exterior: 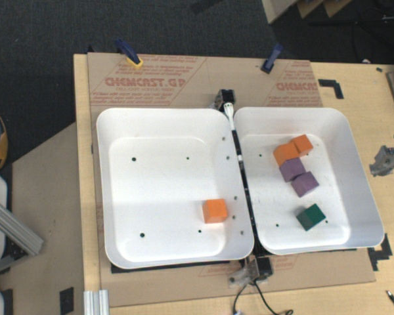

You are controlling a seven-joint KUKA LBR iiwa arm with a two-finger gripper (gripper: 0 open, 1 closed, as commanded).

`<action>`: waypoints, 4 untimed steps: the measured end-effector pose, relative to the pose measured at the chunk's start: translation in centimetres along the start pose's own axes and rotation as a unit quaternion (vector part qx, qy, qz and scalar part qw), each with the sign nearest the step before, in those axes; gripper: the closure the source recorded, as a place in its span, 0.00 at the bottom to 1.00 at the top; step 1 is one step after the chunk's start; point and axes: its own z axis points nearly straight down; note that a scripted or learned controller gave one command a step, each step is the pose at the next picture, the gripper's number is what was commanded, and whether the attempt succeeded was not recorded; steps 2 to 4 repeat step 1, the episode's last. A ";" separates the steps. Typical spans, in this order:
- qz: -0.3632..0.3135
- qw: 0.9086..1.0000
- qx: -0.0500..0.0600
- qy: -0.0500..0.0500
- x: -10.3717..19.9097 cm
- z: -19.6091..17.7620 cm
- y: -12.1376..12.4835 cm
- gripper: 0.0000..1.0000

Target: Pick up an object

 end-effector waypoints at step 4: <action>-0.008 1.000 -0.011 -0.001 5.8 -11.3 4.8 1.00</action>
